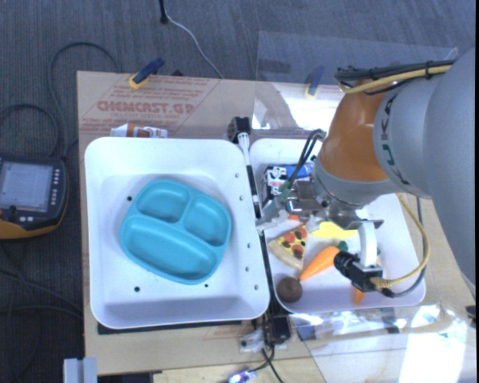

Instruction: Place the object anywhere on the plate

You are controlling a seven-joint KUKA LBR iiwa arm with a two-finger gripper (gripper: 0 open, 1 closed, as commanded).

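The arm's wide wrist hides the tool [307,206], so I cannot tell its state, over the right bin [399,294], where a carrot [318,262] (partly covered) lies near a brown ball [288,289], while the blue plate [176,230] sits in the left bin [104,238].

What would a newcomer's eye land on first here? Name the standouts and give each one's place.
The bright blue divided plate sits alone in the left bin. The big grey arm with its orange band looms over the right bin, reaching down among small toys. There an orange carrot lies near the front, with a brown ball at the front left corner.
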